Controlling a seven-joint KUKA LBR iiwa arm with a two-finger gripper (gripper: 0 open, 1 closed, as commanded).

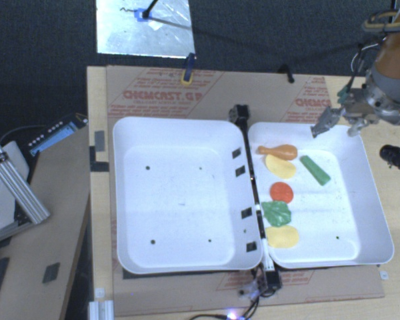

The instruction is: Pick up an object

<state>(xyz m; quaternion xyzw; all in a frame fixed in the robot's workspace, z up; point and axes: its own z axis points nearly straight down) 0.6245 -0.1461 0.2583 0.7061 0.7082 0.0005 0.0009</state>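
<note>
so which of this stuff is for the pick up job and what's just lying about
For the job: gripper, open; right bin; orange drumstick; green block; red round piece; green leafy piece.

Lying about: foil sheet; yellow clip; left bin.

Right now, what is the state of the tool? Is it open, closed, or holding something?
Tool: open, holding nothing, above the back edge of the right bin.

bench [100, 199] | 2 white bins: left bin [180, 245], right bin [360, 205], side by side
</note>
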